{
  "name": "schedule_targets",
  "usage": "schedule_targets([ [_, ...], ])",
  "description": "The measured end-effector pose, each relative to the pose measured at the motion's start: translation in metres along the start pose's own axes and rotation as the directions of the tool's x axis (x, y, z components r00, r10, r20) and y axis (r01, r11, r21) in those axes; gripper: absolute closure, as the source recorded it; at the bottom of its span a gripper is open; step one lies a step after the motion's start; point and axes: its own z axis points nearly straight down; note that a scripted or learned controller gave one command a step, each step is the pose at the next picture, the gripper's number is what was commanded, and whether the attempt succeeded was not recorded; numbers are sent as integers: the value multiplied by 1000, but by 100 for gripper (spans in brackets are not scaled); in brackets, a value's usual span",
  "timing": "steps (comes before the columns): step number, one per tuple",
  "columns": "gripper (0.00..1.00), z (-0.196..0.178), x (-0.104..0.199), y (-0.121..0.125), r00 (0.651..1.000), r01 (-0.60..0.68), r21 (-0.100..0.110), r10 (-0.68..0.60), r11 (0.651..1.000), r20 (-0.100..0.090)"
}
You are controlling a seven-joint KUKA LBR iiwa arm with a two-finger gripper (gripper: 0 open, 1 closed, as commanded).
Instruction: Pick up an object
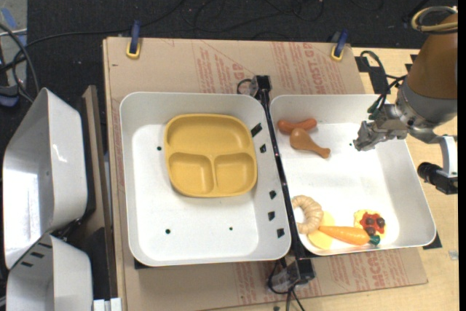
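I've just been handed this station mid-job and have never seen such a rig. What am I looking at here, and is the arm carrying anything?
One camera looks down at a slant on a bench with two white bins. The left bin holds a yellow divided plate. The right bin holds toy food: a sausage and a drumstick near the top, and a shrimp, a carrot and a small pizza slice near the bottom. The grey and orange arm reaches in from the right. Its gripper hangs over the right bin's upper part, right of the drumstick. I see nothing held in it.

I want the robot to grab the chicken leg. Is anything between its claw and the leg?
No. In the camera view, just bare white bin floor lies between the gripper and the chicken leg.
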Motion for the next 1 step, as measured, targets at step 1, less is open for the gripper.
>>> schedule_targets([
  [1, 100, -31, 0, 1, 1000, 0, 2, 0, 1000, -1],
])
